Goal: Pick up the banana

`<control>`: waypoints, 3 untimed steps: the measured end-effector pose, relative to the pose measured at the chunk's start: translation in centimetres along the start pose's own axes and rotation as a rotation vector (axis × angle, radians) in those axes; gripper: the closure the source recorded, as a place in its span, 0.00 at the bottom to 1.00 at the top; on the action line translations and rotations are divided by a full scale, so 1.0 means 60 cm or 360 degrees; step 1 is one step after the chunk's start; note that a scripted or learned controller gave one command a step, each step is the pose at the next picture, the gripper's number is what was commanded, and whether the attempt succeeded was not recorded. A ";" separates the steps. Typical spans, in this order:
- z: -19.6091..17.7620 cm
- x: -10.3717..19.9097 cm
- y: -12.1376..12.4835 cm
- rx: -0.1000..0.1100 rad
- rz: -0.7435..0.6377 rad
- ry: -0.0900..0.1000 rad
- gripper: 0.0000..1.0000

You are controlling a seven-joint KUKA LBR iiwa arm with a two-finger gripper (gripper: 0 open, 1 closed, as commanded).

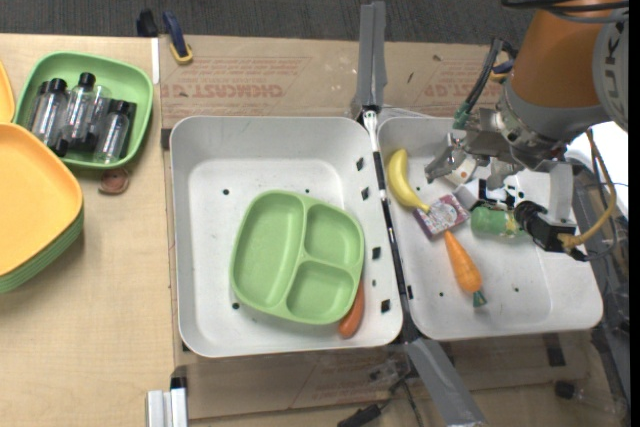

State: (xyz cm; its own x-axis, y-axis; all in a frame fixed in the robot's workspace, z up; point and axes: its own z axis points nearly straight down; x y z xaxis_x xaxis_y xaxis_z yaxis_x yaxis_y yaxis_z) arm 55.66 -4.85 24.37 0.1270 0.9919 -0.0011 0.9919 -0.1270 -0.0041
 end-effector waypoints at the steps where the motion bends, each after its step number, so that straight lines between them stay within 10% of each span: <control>1: 0.018 0.064 -0.076 0.0001 0.0169 0.0000 0.00; 2: -0.041 -0.020 -0.092 -0.0003 0.0432 -0.0001 0.00; 3: -0.024 0.065 0.045 0.0000 0.0640 -0.0003 0.00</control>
State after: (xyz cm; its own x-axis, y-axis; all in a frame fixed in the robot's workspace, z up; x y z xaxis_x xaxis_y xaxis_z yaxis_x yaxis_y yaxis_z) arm 58.84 -1.31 25.80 0.5051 0.8630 -0.0047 0.8630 -0.5052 -0.0032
